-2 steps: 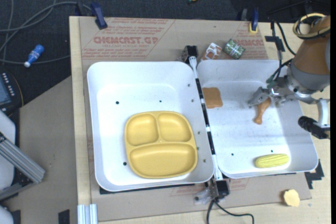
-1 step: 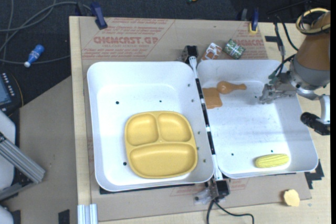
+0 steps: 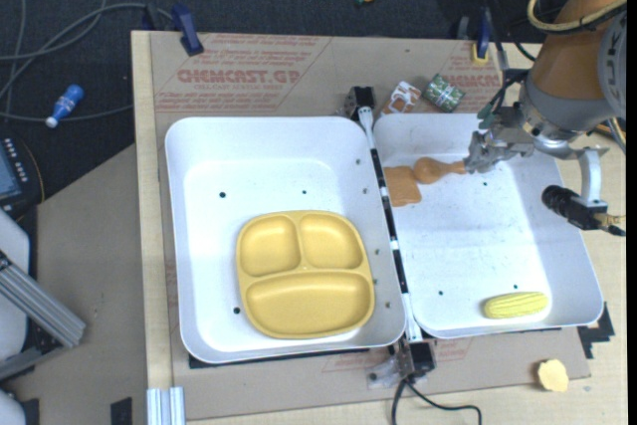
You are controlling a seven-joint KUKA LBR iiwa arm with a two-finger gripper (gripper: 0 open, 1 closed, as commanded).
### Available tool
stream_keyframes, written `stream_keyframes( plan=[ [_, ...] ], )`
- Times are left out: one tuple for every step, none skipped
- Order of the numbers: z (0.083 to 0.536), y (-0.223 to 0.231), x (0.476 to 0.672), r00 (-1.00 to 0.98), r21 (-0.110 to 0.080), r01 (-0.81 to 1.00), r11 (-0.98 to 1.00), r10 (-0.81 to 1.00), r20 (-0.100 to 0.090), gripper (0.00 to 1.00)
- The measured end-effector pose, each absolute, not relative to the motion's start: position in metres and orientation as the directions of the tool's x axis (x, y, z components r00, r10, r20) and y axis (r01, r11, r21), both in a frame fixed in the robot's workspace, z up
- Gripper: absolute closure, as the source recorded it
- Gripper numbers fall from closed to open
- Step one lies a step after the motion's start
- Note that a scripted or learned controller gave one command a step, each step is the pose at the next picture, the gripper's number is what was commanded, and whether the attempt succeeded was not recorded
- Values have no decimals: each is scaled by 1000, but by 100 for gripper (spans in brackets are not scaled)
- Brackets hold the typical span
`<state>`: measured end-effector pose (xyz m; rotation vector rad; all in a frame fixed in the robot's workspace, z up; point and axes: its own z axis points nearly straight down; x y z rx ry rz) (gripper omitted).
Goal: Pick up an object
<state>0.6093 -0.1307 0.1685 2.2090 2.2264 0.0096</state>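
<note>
A brown spatula-like toy (image 3: 413,180) lies at the far left of the right bin (image 3: 468,244), its thin handle pointing right. My gripper (image 3: 482,158) is low in that bin, right at the tip of the handle. The wrist hides how the two meet. A yellow corn cob (image 3: 516,305) lies near the right bin's front edge. A yellow divided plate (image 3: 304,272) sits in the left bin (image 3: 199,214), toward its front.
On the bench behind the right bin lie a small green can (image 3: 445,93) and a white packet (image 3: 403,98). A yellow chunk (image 3: 551,374) rests on the bench at the front right. Blue clamps (image 3: 186,29) grip the board's far edge.
</note>
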Motion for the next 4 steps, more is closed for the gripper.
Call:
stream_keyframes(
  plan=[
    [162, -108, 574, -1, -5, 1000, 1, 1000, 2, 100],
    [173, -109, 576, -1, 1, 1000, 1, 1000, 0, 100],
    [183, -109, 577, -1, 3, 1000, 1, 1000, 0, 100],
    [185, -74, 592, -4, 2, 1000, 4, 1000, 0, 100]
  ],
)
